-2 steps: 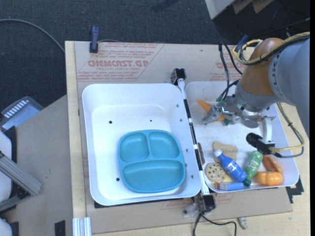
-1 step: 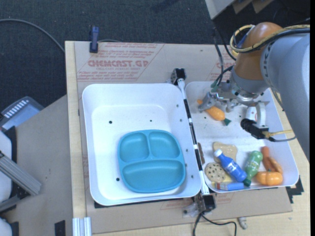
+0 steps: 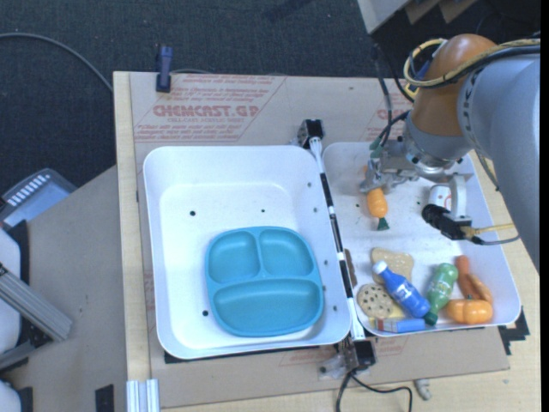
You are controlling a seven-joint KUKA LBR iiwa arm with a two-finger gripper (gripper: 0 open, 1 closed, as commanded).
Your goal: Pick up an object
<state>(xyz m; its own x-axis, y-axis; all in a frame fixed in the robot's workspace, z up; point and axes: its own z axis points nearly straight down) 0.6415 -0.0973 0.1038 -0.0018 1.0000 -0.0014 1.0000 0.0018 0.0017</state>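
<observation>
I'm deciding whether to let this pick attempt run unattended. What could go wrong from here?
1. The gripper hangs directly over the toy carrot, which is small and tapered. It could slip out or get nudged aside rather than lifted.
2. The bread slice, blue bottle, cookie and green bottle lie crowded together at the near end of the right bin. A grab there may catch two things or shove neighbours.
</observation>
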